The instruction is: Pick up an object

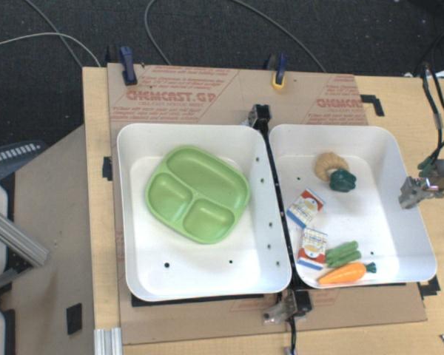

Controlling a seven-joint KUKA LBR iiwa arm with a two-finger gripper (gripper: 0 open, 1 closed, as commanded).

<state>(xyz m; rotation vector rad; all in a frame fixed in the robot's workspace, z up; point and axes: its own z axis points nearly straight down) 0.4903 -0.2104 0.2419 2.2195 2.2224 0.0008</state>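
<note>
- Worktop (pixel 96 198), two white bins.
- L bin (pixel 133 272): green divided plate (pixel 198 194).
- R bin (pixel 399 220): cartons (pixel 305 208) centre, bread roll (pixel 328 164) w/ dark green veg (pixel 342 180) 12 o'clock, carrot (pixel 342 274) 6 o'clock.
- End effector (pixel 414 192) at R bin's 3 o'clock rim; can't tell its state.

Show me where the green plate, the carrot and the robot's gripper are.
Plate (pixel 198 194): camera view, on the ridge where its compartments meet.
Carrot (pixel 342 274): camera view, middle of its orange body.
Gripper (pixel 413 192): camera view, on the grey metal end by the right bin's edge.
</note>
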